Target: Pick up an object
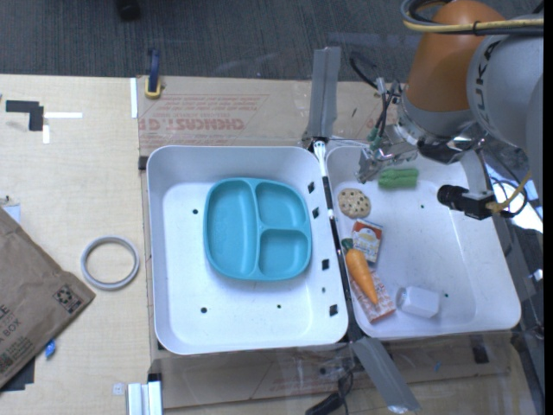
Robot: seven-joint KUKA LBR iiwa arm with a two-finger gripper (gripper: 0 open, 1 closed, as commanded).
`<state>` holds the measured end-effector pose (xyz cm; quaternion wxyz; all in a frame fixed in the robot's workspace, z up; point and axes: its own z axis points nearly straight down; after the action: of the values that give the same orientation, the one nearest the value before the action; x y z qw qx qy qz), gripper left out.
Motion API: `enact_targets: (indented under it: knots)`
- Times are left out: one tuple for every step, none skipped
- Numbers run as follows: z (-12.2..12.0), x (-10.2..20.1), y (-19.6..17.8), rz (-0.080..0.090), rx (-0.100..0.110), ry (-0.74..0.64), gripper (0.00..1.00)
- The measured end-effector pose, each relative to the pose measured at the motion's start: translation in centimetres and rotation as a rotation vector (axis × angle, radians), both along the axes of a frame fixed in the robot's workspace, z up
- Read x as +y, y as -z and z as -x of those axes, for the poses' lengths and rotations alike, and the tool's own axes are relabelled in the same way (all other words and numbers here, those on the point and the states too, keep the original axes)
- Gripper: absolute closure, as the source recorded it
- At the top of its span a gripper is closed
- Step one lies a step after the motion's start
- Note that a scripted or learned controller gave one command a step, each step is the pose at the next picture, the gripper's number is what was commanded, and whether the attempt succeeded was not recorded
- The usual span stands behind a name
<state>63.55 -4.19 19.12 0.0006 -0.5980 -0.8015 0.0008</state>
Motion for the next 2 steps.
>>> enact_targets:
  knots:
    - [-0.96,1.65,-0.79,0.001,-0.003,-0.043,1.0]
    - [-1.01,1.48,-1.69,0.002,-0.004,-0.041,1.0]
